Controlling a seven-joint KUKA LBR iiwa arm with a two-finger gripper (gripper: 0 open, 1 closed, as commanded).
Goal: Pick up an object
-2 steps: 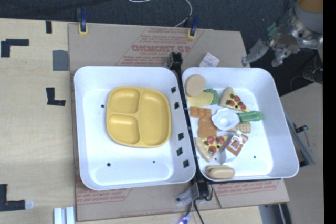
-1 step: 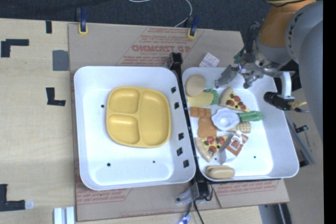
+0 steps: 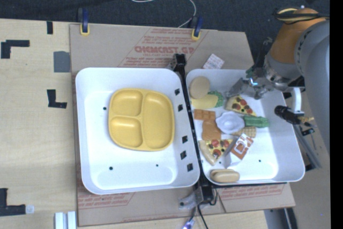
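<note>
toy food pile (image 3: 225,126) in right bin (image 3: 284,163): pizza slices, bread, green pieces. cardboard reads "chemcast gp". fingers (image 3: 247,86) state unreadable.

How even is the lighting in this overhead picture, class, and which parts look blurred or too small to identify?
Camera view: soft, even light, faint shadows, no harsh glare on the left bin; yellow tray reads clearly; toy food in the right bin is small and slightly soft; gripper is indistinct.
</note>
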